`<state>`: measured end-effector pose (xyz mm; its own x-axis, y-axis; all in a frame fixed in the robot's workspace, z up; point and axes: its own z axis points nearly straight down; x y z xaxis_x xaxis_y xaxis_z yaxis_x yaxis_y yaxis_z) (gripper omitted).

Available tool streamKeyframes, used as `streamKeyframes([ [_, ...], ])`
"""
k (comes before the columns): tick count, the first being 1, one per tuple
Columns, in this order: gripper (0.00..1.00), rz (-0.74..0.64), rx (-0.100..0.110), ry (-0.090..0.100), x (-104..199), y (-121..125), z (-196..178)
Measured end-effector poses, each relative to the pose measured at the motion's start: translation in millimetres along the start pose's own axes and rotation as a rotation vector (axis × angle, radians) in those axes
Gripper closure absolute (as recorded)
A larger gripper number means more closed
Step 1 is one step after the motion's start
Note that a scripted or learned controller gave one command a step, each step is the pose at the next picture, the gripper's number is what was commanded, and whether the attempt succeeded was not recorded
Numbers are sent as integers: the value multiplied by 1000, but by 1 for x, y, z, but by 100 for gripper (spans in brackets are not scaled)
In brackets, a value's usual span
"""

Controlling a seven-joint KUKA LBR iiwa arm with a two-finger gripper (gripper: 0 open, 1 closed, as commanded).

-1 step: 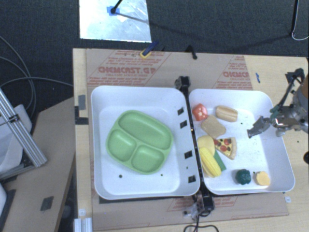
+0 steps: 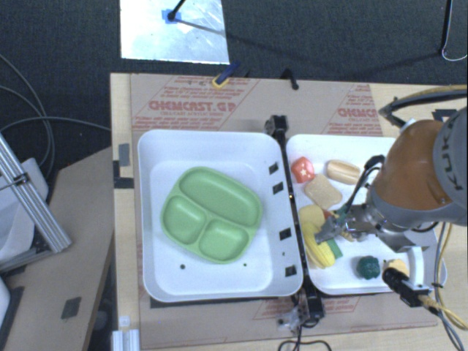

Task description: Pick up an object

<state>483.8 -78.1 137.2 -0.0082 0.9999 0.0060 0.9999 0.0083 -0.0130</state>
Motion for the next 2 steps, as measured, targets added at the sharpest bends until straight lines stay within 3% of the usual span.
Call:
streamKeyframes([
  [1,0,7,-9,-4,-7,2,46],
  [2,100,7,-15,-5,-7,4,33],
])
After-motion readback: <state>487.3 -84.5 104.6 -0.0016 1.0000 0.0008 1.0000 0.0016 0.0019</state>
